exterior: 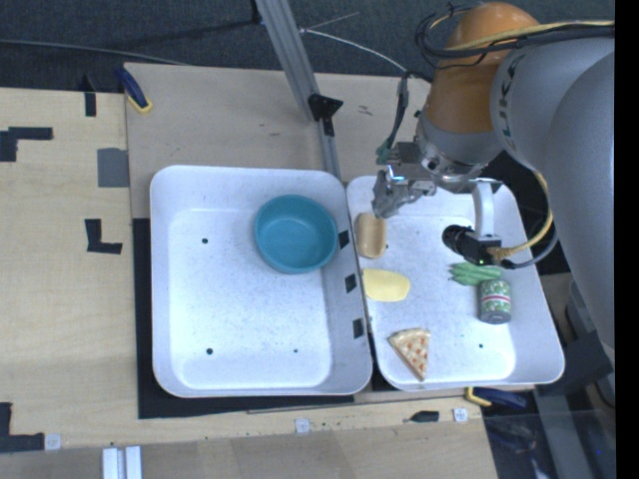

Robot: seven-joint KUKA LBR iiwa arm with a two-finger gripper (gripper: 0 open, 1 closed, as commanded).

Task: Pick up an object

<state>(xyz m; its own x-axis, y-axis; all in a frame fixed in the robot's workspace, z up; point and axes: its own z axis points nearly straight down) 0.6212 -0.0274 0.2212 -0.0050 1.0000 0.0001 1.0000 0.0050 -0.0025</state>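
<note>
though the task names no one thing, the arm [519,78] hangs over the right bin [529,362] with its gripper [387,203] just above a tan bun [370,236] near that bin's left wall, so the bun looks the likeliest target. whether the claw is open or closed i cannot tell; nothing shows between it. largest of the loose things is the blue bowl [295,233], alone in the left bin [200,297]: probably stiff and light, with a smooth rim that would have to be pinched at the edge. the bun seems a small toy food, light and perhaps a little soft, best taken across its narrow width. below it lies a yellow lump [385,286], rounded and likely slippery, then a pizza wedge [411,351] lying flat and so hard to get under. a small can [494,300] rests near the right side beside a green sprig [465,272]; the can would be rigid and apt to roll. its label is too small to read, and no other writing can be made out.
</note>
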